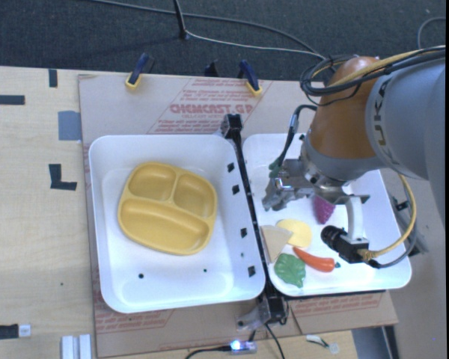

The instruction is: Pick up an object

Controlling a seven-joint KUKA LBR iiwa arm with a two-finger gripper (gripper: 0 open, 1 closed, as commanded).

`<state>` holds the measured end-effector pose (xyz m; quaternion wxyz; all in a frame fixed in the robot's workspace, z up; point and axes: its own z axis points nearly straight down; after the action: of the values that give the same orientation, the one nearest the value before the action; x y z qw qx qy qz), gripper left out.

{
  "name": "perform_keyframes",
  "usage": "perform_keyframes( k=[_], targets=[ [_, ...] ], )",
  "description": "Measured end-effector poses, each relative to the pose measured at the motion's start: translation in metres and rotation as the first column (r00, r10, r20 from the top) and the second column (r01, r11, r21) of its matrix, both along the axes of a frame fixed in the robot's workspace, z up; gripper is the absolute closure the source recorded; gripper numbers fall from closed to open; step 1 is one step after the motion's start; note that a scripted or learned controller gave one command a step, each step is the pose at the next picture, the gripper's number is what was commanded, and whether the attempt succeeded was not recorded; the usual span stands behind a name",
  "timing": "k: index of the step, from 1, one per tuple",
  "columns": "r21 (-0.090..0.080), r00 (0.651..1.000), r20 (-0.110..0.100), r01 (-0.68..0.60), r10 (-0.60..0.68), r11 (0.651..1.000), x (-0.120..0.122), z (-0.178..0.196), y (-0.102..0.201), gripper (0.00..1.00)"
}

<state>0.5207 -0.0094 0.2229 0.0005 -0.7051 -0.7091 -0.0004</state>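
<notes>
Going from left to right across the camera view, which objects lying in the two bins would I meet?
yellow divided plate → tan wedge → purple item

Left bin (105,275): a yellow divided plate (167,206) is contained.
Right bin (389,275): purple item (324,210), yellow piece (295,232), tan wedge (275,239), green item (290,269) and orange-red item (314,259) are clustered.
Tool (279,193): positioned above this bin, beside the purple item.

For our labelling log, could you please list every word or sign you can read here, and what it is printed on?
"CHEMCAST GP": red print on the brown board.
Smaller red lines around it: too blurred to read.
Dark letters on the grey arm: partly hidden, unreadable.
</notes>
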Motion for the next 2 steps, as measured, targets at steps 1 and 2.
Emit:
perform_keyframes(
  k=[1, 2],
  targets=[
    [0.0, 1.0, 0.0, 0.001, -0.001, 1.0, -0.001, 0.009, 0.048, 1.0],
    [-0.001, 1.0, -0.001, 0.001, -0.001, 1.0, 0.009, 0.004, 0.097, 1.0]
  ],
)
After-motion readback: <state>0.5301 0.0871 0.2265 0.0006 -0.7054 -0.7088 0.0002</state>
